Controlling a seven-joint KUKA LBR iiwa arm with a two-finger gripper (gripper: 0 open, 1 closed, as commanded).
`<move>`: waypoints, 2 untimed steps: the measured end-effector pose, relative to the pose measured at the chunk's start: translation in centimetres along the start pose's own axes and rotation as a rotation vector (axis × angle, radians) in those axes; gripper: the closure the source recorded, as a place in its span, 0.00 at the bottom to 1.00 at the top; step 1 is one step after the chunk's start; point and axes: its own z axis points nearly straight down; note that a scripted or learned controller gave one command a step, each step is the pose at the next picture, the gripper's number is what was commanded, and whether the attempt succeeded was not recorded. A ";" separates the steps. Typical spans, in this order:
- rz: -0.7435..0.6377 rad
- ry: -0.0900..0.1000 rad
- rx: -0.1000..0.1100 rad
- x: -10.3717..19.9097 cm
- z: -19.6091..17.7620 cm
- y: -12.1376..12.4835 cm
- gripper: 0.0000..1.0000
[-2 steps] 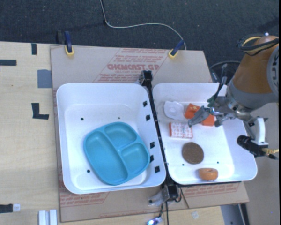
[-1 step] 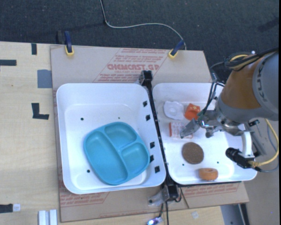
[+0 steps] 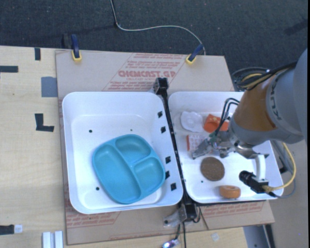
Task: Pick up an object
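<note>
My gripper (image 3: 205,148) hangs low in the right bin (image 3: 196,190), its dark fingers pointing left over a small white item with red markings (image 3: 192,141). A brown round disc (image 3: 212,168) lies just below the fingers. An orange-tan doughnut-shaped piece (image 3: 230,191) rests near the bin's front edge. A clear crumpled piece (image 3: 191,121) and an orange object (image 3: 212,122) sit at the back, the orange one partly hidden by the arm.
The left bin (image 3: 77,112) holds a blue divided plate (image 3: 128,167). A black divider (image 3: 168,133) runs between the bins. The arm's grey and orange body (image 3: 268,110) covers the right bin's right side. Cables (image 3: 155,27) lie behind the bench.
</note>
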 end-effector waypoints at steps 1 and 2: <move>-0.001 0.000 0.000 0.0 -1.3 0.0 1.00; 0.000 0.000 -0.004 0.1 -6.1 -0.8 1.00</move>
